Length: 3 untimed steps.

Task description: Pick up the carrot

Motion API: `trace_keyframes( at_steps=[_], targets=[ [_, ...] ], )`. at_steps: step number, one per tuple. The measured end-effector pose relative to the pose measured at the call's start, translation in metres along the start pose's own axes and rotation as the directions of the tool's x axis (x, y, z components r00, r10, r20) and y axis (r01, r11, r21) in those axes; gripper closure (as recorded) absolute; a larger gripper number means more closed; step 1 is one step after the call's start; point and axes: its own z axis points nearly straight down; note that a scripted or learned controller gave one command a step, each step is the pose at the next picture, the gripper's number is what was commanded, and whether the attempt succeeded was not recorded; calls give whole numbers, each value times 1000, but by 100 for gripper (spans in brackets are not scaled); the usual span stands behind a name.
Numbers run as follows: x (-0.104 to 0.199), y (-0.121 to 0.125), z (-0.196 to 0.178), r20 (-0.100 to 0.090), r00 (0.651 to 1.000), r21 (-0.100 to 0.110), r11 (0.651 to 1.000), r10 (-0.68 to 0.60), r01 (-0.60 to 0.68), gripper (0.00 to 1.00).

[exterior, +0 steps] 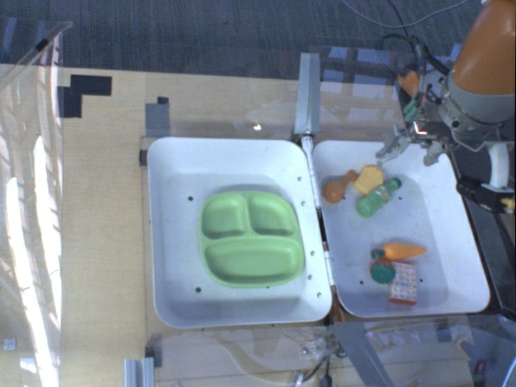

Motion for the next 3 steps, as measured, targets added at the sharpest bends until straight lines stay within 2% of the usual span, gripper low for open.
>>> trace_keyframes(
  at_steps=[1,2,3],
  targets=[
    [-34,-79,63,1,975,0,975,-222,222,0],
    [-75,-115,188,1,979,-2,979,-204,204,0],
    [-75,-112,176,3,979,-8,979,-203,203,100]
  ],
)
